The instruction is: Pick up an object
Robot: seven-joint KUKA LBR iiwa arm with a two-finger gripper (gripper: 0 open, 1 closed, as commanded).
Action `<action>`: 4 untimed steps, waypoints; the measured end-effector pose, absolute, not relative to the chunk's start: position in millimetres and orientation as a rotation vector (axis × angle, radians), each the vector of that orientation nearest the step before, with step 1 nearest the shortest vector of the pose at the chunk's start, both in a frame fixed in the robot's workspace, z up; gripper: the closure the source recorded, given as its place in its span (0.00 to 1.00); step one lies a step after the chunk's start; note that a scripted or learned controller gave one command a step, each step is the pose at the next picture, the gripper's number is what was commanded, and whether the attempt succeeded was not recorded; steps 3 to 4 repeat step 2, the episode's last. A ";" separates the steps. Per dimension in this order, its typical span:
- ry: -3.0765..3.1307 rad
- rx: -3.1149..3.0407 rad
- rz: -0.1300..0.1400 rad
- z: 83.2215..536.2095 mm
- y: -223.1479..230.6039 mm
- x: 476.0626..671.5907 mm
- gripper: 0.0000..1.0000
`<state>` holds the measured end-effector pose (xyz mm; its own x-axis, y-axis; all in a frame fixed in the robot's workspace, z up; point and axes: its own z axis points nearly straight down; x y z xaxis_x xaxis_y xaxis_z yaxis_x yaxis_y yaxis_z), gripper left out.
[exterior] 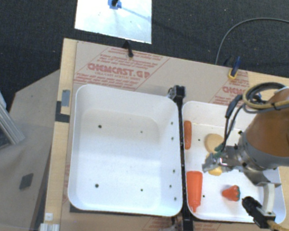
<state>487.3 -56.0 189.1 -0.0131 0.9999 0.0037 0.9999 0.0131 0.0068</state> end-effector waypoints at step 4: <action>2.221 2.211 0.016 389.2 24.0 486.4 1.00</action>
